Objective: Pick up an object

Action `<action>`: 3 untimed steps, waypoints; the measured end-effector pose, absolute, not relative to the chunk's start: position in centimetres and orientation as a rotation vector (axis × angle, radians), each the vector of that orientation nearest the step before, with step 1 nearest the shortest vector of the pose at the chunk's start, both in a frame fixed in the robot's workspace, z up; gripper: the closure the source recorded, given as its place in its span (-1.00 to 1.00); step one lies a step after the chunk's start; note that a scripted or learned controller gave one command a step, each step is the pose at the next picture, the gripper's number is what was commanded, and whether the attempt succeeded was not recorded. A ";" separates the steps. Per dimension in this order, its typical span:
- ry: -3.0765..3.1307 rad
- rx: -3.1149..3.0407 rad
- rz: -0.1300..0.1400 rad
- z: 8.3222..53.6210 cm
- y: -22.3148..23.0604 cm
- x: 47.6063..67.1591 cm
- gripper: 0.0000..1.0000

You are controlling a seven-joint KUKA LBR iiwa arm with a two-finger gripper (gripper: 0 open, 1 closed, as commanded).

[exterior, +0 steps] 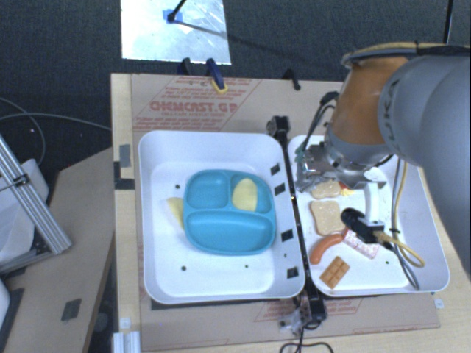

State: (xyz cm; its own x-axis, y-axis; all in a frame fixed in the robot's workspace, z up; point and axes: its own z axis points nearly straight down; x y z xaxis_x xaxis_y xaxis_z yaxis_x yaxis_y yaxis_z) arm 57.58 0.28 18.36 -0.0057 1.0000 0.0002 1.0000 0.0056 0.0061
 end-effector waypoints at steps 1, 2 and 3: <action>2.225 2.226 -0.005 18.4 0.2 48.3 1.00; 2.239 2.199 0.019 25.6 13.1 51.6 1.00; 2.222 2.222 0.000 25.2 11.9 48.6 1.00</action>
